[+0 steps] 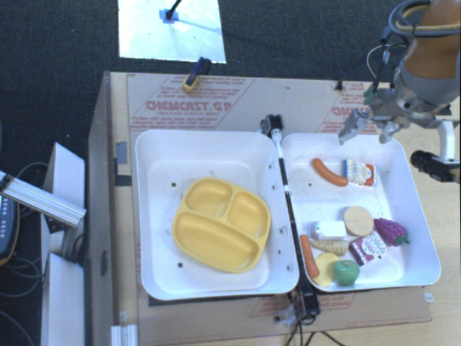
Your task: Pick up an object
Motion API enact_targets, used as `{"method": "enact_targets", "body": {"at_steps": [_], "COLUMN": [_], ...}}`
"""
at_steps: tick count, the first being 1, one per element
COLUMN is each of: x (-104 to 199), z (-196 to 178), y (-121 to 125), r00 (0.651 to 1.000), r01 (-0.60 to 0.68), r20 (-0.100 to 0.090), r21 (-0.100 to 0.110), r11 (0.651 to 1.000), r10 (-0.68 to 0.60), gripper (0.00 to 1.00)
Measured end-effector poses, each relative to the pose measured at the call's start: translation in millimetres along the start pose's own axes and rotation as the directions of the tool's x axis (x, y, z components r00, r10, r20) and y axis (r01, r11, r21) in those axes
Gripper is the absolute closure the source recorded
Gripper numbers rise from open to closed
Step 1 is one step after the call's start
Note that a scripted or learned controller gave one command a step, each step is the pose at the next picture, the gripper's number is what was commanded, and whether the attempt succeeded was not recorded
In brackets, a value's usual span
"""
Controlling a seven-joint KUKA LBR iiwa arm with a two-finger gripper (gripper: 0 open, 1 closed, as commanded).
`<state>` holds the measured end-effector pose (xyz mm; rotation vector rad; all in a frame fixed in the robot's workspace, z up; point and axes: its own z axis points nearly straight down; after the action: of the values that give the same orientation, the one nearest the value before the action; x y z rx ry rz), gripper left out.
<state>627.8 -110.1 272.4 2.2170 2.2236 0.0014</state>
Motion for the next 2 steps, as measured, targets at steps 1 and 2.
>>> {"method": "enact_targets", "body": {"at_steps": [1, 2], "x": [3.8, 11.6], "z": [95.0, 188.6], "y": [14.3, 28.3], "r00": [1.0, 1.0], "r01": [0.001, 0.002], "r20": [-0.001, -0.001], "r21": [0.002, 0.001], "r11": [1.0, 1.0], "r10": [-0.001, -0.002], "gripper": [0.0, 0.0]}}
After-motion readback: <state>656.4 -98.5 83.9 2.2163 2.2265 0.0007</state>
